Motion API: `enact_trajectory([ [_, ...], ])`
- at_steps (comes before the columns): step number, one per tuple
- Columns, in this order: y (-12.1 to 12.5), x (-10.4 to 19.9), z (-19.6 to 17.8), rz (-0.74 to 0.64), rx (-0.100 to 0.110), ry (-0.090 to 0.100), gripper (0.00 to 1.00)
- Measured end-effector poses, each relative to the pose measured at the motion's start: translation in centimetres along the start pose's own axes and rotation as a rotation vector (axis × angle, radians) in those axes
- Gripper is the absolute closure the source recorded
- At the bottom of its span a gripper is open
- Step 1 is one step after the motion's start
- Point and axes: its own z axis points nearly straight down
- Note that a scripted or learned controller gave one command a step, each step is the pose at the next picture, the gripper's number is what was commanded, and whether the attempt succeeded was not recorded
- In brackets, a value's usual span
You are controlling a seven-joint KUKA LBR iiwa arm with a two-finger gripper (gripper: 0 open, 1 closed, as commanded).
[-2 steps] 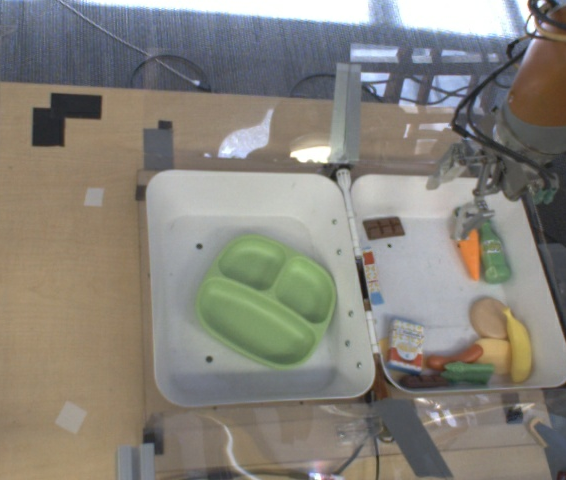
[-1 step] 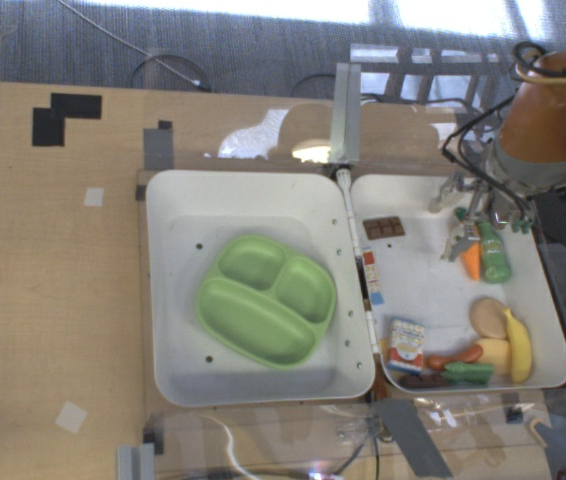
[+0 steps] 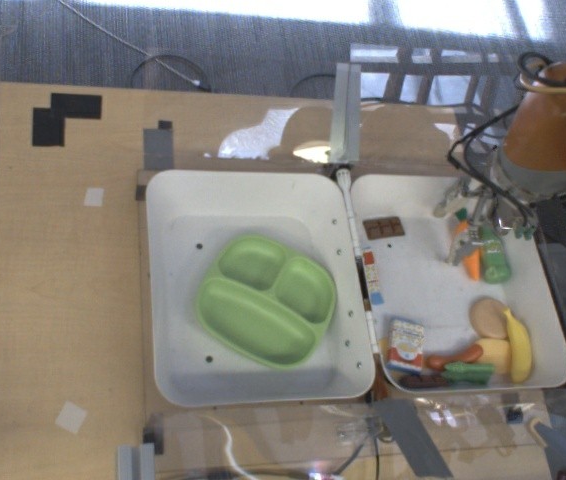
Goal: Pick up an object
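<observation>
My gripper (image 3: 473,234) hangs over the far right part of the right bin (image 3: 425,280), under the arm's orange band. Just below it lie a small orange piece (image 3: 472,265) and a green bottle-like item (image 3: 497,262), side by side. The gripper's metal parts overlap their upper ends, and nothing is visibly lifted. A brown chocolate bar (image 3: 383,229) lies to its left. At the bin's near right are a banana (image 3: 519,344), a tan round item (image 3: 486,316), a small box (image 3: 407,342) and a red sausage (image 3: 453,357).
The left bin (image 3: 163,268) holds a green divided plate (image 3: 266,299) in its middle. A raised divider (image 3: 357,268) separates the two bins. Cables and a metal post (image 3: 346,108) stand behind the bins. Bare white floor shows in the right bin's centre.
</observation>
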Motion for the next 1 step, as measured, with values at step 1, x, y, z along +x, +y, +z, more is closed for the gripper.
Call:
enact_trajectory([
  [1,0.18,-0.50,-1.65,-0.004,0.002,-0.015,1.00],
])
